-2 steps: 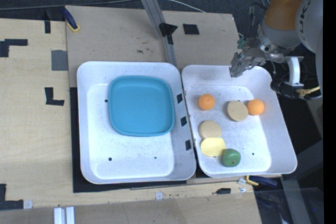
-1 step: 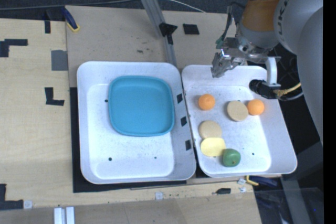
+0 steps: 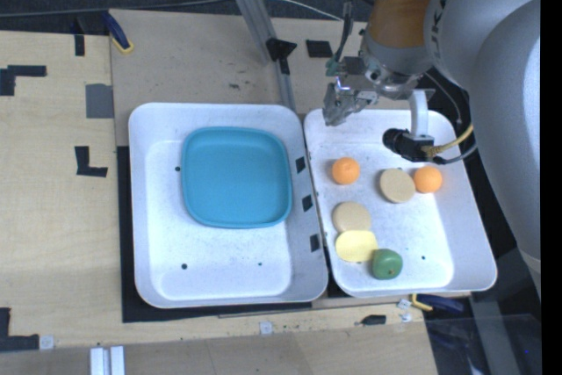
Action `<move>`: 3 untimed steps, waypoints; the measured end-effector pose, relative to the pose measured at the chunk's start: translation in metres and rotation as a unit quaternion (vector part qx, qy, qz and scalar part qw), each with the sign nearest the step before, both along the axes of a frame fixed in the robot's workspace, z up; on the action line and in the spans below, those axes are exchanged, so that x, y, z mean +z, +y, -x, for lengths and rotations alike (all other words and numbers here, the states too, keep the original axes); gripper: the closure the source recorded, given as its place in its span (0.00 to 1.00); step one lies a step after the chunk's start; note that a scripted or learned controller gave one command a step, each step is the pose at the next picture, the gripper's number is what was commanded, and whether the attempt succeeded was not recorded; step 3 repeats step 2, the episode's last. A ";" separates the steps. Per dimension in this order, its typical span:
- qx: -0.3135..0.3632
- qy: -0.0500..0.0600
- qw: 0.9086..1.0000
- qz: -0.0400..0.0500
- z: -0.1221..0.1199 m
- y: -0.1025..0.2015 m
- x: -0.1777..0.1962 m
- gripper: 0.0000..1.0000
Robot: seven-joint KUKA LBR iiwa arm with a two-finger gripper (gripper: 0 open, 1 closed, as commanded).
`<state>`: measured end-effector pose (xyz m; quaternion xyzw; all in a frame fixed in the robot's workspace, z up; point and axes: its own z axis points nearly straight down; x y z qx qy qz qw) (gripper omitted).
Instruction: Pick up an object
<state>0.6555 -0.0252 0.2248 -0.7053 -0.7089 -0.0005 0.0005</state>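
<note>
Camera view: small round orange ball (image 3: pixel 345 170) lies below the claw (image 3: pixel 337 112), whose state I cannot tell.

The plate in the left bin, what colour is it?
The plate is light blue, plain with no pattern, seen clearly in the camera view.

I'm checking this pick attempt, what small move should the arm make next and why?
Probably move the gripper toward the camera and lower it over the nearer orange ball; it hangs at the right bin's far left corner, above bare floor, holding nothing visible.
</note>
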 end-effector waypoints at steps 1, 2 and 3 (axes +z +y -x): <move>0.000 0.000 1.000 0.000 0.003 0.050 0.011 1.00; -0.001 0.000 1.000 0.000 0.008 0.093 0.006 1.00; -0.001 0.000 1.000 0.000 0.008 0.093 0.006 1.00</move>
